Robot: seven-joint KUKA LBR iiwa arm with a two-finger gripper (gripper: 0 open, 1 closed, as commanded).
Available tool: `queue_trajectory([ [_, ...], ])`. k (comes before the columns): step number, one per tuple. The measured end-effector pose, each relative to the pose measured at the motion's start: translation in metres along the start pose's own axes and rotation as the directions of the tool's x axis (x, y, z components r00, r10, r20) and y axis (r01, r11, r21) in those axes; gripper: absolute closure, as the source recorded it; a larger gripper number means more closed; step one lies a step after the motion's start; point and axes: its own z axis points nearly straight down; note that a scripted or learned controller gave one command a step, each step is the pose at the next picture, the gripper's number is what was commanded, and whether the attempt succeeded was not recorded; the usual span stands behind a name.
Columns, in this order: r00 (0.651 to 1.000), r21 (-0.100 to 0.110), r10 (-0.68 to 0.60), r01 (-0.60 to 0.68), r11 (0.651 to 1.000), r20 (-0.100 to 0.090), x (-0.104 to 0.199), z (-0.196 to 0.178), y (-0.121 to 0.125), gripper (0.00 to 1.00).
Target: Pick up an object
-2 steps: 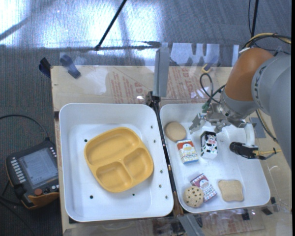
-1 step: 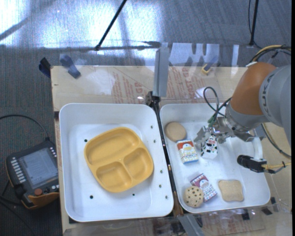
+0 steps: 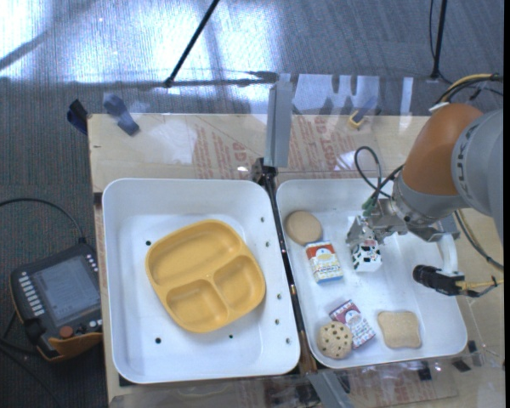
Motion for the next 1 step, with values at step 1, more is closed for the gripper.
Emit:
queue_trajectory([
  [1,0.997,0.002,0.083,-0.083,0.997,0.002,0.0336,-0.1038,-0.0292,1.00],
])
